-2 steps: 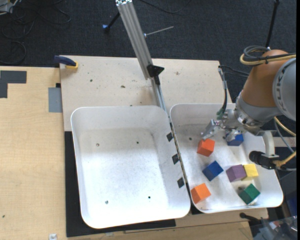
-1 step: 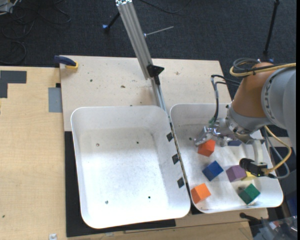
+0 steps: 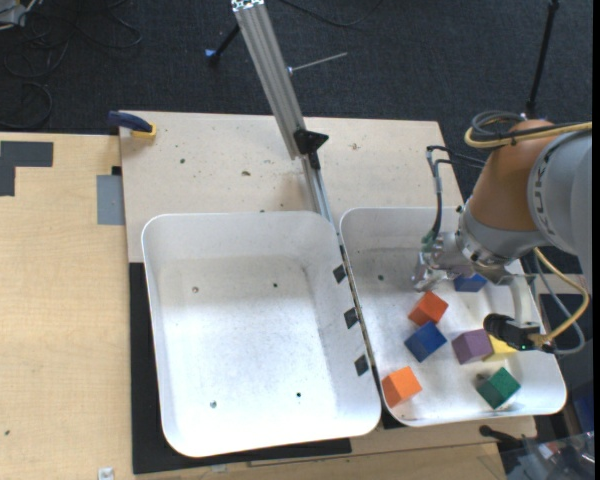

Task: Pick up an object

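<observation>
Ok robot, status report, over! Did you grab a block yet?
Gripper low in the right bin, just above the orange block. No block seen held. Blue block and purple block crowd close by.

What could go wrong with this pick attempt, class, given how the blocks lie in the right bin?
1. The gripper hangs just above the upper orange block, which sits close to the blue block; a descent might nudge both instead of catching one.
2. The purple block and yellow block touch, so closing on one may drag the other.
3. The green block lies near the right bin's rim, leaving little room for a grasp.
</observation>
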### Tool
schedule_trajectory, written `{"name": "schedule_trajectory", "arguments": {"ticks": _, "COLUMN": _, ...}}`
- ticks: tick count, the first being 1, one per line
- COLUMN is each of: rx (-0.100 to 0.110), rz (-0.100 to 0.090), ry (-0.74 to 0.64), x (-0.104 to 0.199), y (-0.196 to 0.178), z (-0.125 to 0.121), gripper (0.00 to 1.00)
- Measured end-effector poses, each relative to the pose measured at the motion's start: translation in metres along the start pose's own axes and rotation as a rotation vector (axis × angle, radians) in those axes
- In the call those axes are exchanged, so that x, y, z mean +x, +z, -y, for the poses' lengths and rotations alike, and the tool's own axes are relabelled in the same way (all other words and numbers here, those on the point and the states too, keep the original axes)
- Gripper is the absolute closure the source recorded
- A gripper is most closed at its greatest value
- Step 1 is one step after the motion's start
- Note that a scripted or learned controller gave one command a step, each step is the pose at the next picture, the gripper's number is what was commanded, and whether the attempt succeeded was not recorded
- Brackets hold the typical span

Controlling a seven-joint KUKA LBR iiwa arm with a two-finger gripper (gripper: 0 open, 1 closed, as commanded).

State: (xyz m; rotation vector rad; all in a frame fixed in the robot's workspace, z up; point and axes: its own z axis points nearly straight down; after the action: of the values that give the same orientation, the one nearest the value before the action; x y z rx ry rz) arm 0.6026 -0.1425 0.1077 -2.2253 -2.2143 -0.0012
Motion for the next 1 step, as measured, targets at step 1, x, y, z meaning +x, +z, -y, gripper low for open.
{"name": "schedule_trajectory", "arguments": {"ticks": 1, "rx": -0.003, "rz": 0.003, "ry": 0.001, "x": -0.0091, "y": -0.0484, "z": -0.0055, "gripper": 1.0}}
